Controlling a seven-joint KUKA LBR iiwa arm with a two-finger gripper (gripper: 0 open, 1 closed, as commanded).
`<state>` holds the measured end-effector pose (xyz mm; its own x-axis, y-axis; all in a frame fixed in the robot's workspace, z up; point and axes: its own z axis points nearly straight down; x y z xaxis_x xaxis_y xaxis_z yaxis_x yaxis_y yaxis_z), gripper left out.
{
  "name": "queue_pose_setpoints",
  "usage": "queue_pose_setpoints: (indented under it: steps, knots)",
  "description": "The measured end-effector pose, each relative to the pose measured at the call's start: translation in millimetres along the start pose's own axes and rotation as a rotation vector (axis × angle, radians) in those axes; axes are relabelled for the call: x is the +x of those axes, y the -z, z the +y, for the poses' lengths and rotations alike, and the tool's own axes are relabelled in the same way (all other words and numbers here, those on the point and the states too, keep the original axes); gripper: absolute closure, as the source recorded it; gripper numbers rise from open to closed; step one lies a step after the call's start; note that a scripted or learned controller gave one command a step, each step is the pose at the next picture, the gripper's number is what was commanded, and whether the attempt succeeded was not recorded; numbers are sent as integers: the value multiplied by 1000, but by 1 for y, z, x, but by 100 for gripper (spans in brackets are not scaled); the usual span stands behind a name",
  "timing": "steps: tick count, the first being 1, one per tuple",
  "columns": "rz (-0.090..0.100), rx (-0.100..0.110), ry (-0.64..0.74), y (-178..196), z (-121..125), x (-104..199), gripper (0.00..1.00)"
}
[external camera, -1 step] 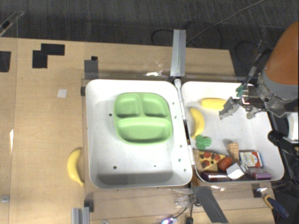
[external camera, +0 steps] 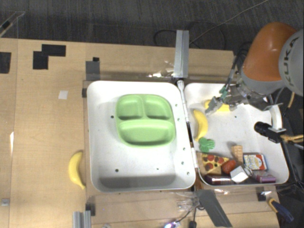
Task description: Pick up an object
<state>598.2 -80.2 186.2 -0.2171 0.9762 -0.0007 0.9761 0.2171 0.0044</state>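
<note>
While the gripper hangs near the right bin's back wall, finger state unreadable, open floor lies mid-bin. Clutter crowds the front edge; no label is legible.

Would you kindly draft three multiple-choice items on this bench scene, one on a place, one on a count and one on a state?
1. Where does the green three-compartment plastic tray lie?
A. In the left white bin
B. In the right white bin
C. On the wooden bench

2. How many whole yellow bananas lie in plain sight?
A. One
B. Two
C. Four

3. How does the green tray sit?
A. Flat, hollows up
B. On its edge
C. Upside down

Answers:
1 A: the tray rests in the middle of the left white bin.
2 B: one yellow banana lies in the right white bin, and another banana lies on the wooden bench beside the left bin.
3 A: its three hollows face the camera.
</note>
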Motion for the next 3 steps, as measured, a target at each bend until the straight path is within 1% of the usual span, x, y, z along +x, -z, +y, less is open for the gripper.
queue_pose_setpoints:
  steps: [1, 2, 3]
  knots:
    - [-5, -22, 10, -76, 25, -24, 0]
    - [-2, -9, 73, -97, 13, -12, 0]
    - [-1, -16, 74, -84, 16, -11, 100]
